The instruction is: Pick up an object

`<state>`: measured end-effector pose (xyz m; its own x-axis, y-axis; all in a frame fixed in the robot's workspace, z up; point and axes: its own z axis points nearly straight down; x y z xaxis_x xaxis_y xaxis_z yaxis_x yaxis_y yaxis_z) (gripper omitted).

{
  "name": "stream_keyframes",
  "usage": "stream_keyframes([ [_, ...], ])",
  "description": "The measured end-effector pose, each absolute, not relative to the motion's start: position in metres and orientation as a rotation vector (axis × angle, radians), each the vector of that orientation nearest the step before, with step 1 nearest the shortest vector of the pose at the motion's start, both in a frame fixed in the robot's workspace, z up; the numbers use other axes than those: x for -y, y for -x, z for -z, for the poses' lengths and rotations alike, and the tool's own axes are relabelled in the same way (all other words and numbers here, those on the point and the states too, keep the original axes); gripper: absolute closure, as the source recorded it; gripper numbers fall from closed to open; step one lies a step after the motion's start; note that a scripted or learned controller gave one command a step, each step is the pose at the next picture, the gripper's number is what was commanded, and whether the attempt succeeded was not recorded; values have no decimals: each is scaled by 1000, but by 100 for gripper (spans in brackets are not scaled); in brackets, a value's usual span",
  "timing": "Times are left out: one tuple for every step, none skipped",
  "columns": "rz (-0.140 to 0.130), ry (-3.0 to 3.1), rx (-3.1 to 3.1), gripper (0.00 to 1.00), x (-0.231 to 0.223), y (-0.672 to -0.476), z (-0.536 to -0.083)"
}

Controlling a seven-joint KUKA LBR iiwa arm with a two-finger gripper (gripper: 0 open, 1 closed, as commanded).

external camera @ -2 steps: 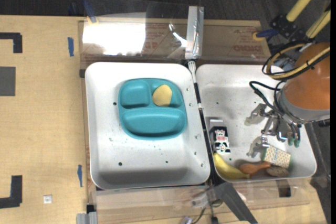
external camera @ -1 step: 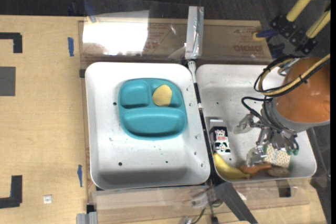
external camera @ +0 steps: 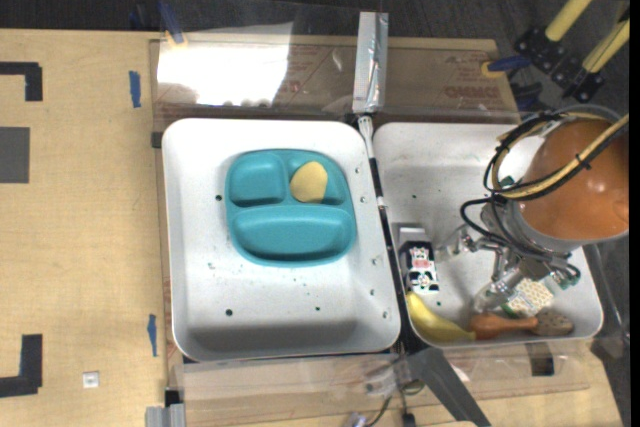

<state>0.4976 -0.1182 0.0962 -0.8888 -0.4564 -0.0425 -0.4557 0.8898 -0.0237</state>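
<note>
My gripper hangs low in the right bin, under the arm's orange band. It is just above a white speckled object near the bin's front right corner, and I see nothing held in it. A banana lies along the front wall. An orange carrot-like piece and a brown piece lie to the right of the banana. A small black-and-white box rests by the bin's left wall.
The left bin holds a teal divided tray with a yellow rounded object in its upper right compartment. A clear panel and a taped strip stand behind the bins. Black cables loop beside the arm.
</note>
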Motion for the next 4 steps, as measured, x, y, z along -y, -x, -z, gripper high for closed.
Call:
stream_keyframes([
  [3, 692, -3054, 0, 121, -489, -157],
  [6, 801, -3021, 0, 107, -501, -89],
  [2, 1405, -2800, 0, 59, -546, -187],
  [1, 1366, -2820, 0, 91, -537, -104],
])
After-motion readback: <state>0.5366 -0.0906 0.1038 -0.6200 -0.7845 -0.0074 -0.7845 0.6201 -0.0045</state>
